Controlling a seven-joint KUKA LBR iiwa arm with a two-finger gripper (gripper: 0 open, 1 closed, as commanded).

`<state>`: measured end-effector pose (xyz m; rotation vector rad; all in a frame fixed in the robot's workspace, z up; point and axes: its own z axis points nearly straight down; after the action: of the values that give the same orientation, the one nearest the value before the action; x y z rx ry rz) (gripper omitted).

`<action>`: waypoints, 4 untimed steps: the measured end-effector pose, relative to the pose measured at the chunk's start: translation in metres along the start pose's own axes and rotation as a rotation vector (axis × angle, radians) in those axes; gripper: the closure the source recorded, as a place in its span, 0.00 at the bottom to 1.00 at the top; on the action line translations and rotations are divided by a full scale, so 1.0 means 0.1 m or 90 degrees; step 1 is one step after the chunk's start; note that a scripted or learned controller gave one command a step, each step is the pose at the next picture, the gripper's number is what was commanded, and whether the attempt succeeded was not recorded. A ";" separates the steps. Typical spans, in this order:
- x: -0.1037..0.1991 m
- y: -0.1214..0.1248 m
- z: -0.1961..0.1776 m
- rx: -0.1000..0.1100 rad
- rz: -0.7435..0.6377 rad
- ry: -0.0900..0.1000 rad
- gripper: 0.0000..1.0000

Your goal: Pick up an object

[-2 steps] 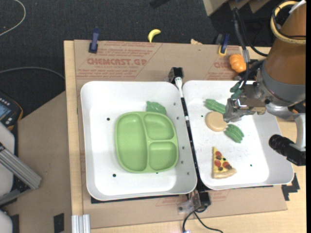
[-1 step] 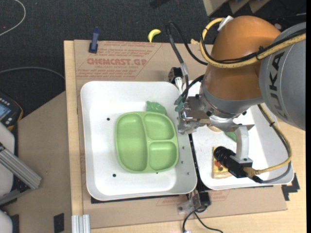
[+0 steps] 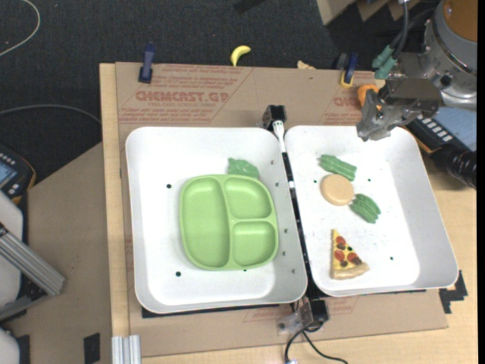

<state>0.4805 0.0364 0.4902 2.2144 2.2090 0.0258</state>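
Two bins side by side below the gripper (image 3: 373, 130)

Left of the jaws, a divided plate (image 3: 227, 221) fills the left bin (image 3: 148, 203); below them lie a cookie (image 3: 337, 189) and pizza slice (image 3: 345, 255).

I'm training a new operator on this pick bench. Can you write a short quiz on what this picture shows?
1. True or false: the pizza slice toy lies in the left bin.
2. Which thing sits between the two green pea pods in the right bin? A) a round tan cookie B) a yellow banana C) a blue clamp
3. Fill in: the green divided plate has ___ compartments.

Key
1. False: it lies in the right bin, near its front edge.
2. A: the round tan cookie.
3. Three. The gripper hangs over the right bin's far rim, holding nothing that shows.
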 end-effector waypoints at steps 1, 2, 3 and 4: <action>0.61 -0.06 1.35 0.023 -0.005 -0.002 1.00; 0.58 -0.03 1.17 0.012 -0.003 -0.001 1.00; 0.58 -0.02 1.07 0.011 -0.003 -0.002 1.00; 0.59 -0.02 0.96 0.009 -0.004 -0.002 1.00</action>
<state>0.4810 0.0954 0.3939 2.2143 2.2217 0.0065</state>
